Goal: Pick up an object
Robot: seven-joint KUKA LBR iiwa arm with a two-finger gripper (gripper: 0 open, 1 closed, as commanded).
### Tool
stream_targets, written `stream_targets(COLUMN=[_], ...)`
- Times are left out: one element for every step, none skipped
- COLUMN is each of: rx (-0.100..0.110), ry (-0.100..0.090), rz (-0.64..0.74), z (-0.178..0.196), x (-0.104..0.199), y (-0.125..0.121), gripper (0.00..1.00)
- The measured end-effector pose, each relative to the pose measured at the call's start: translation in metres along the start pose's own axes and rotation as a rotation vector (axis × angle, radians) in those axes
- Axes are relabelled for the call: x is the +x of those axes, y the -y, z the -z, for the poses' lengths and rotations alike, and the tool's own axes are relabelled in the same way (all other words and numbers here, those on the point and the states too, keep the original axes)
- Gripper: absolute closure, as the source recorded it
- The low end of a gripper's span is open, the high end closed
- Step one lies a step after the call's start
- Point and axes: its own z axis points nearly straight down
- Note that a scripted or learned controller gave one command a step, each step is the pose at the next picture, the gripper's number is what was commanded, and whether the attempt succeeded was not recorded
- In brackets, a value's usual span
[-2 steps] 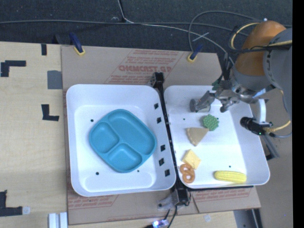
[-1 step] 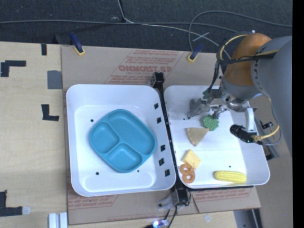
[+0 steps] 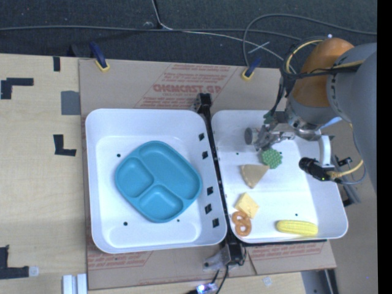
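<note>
Camera view, looking down at a slant. Two white bins side by side on cardboard. The left bin [image 3: 101,164] holds a blue divided plate [image 3: 158,180], lying flat near the middle.

The right bin [image 3: 331,210] holds the small items. A green knobbly piece [image 3: 272,158] sits toward the far half, a tan wedge [image 3: 253,174] just beside it on the near side. Further toward the near edge: a yellow cheese-like block [image 3: 247,204] touching an orange ring [image 3: 242,224], and a corn cob [image 3: 297,227] lying along the near wall, well apart from the rest.

The arm reaches in from the right, orange band above the wrist. The gripper [image 3: 264,137] hangs over the far part of the right bin, just above and beside the green piece. Whether it is open or closed I cannot tell from here; nothing is visibly held.

Judgement: the green piece looks like the target.

Risks as I see them:
- The gripper seems offset toward the far-left of the green piece; a straight descent could clip its edge and knock it away.
- The tan wedge sits close; the gripper may nudge or catch it instead.
- The knobbly, rounded shape may squirt out on closing.
</note>
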Motion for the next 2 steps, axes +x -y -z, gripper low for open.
stream_targets(rx=[-0.007,-0.006], ry=[0.001,0.0], rz=[-0.002,-0.001], z=[0.063,0.099], x=[-0.002,-0.002], y=[0.003,0.003], gripper=[1.0,1.0])
